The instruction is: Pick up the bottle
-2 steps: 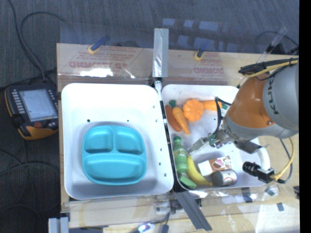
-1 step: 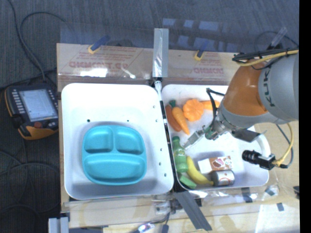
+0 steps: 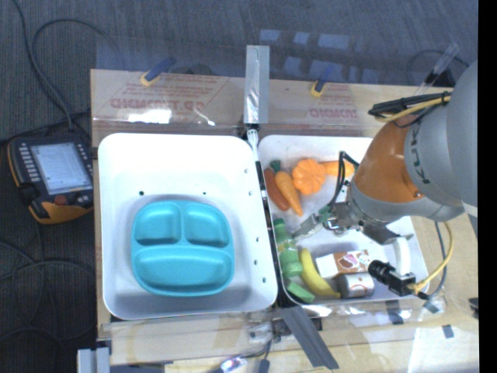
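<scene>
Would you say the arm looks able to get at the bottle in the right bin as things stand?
Probably yes. The bottle lies on its side near the front of the right bin, uncovered from above, with the arm hanging just behind it. The banana lying against its left end may crowd a grasp there.

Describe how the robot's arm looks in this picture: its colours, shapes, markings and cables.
The arm is thick and rounded, mostly grey, with a broad orange band above the wrist. Dark lettering runs along the grey shell near the orange part. Below the band sits a darker metal wrist piece. Yellow and black cables cross its upper side, and a yellow cable loops below it.
</scene>
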Tool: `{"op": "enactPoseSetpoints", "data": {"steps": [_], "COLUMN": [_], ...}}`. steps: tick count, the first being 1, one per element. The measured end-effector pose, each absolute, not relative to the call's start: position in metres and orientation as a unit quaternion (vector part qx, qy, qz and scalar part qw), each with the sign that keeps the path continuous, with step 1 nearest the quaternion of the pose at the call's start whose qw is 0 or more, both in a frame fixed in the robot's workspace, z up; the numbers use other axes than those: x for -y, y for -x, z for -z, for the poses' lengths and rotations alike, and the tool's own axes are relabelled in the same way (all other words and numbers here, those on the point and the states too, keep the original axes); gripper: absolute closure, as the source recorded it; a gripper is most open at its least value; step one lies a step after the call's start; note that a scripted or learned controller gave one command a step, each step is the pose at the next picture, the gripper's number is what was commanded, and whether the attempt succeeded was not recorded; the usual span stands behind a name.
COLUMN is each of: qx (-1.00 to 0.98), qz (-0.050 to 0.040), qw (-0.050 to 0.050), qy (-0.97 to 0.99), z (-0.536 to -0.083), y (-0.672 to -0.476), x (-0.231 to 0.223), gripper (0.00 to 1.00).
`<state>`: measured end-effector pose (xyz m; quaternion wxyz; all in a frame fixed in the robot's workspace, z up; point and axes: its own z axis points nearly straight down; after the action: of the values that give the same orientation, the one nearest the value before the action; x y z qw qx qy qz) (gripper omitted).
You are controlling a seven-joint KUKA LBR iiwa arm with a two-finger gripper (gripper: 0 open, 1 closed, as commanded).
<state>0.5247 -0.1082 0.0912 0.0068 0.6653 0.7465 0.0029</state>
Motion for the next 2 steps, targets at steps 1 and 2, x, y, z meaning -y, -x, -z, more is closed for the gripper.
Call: {"op": "enactPoseSetpoints", "data": {"steps": [1, 2], "qx": [-0.608, -0.610], "qz": [-0.0073, -0.0069], "qw": [0.007, 0.011], "qy": [-0.794, -0.792], "z": [-0.0910, -0.0914], "y": [-0.5007, -0.4912], "x": [0.1011, 0.0992], "gripper": [0.00, 0.00]}}
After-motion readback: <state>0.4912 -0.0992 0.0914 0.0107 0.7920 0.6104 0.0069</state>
